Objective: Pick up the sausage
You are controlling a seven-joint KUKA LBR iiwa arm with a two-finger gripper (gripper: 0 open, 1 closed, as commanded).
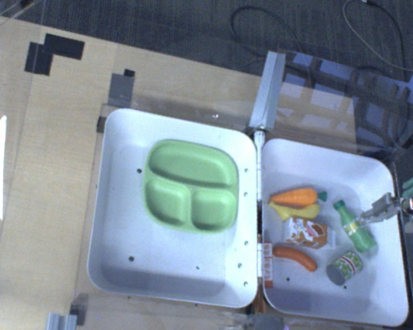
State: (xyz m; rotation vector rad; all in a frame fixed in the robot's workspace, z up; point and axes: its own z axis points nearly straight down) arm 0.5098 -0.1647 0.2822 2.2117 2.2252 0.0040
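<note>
- Camera view, nearest part first: the right bin (pixel 395 308) has bare white floor along its near wall, in front of all the things in it.
- Next back lies the sausage (pixel 295 256), flat on the floor of the right bin, left of the bin's middle and close to the divider between the two bins.
- Its long axis runs nearly left to right across the view, the right end dipping slightly nearer; both rounded ends are free of other things.
- Just behind it sits a small printed packet (pixel 306 233), near but apart from it; to its right stands a green can (pixel 345 267), tilted on its side, with a gap of floor between.
- Farther back lie a yellow piece (pixel 293 210), a carrot (pixel 296 196) and a green bottle (pixel 354 226).
- At the right bin's far right rim is the gripper (pixel 383 209), its tip just beside the bottle and well apart from the sausage, with the can and bottle between them. Whether its fingers are spread or closed, I cannot tell.
- Left bin (pixel 105 245) holds a green compartment tray (pixel 191 185), with white floor all round it.
</note>
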